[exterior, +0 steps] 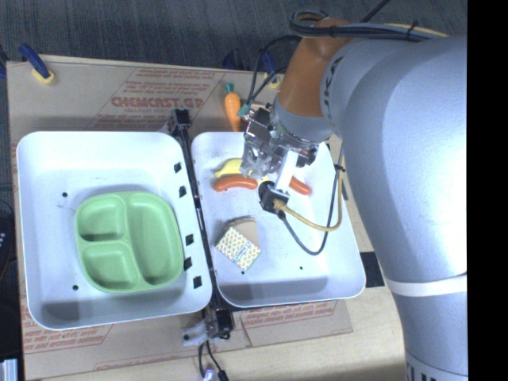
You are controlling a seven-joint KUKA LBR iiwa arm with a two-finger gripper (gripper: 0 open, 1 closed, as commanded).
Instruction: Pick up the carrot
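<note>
hand (262,165), grip unclear, above smooth tapered orange carrot (234,183) in glossy white bin (333,276)

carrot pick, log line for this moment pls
carrot: outside bins, beyond right bin rim | tool: over right bin, near hot dog | status: carrot ungrasped

Two white bins (40,236) are seen on brown cardboard (151,94) printed in red. A pale green tray (127,240) is shown. Beyond the right bin's far rim, an orange carrot (232,109) with a green top is seen.
</note>
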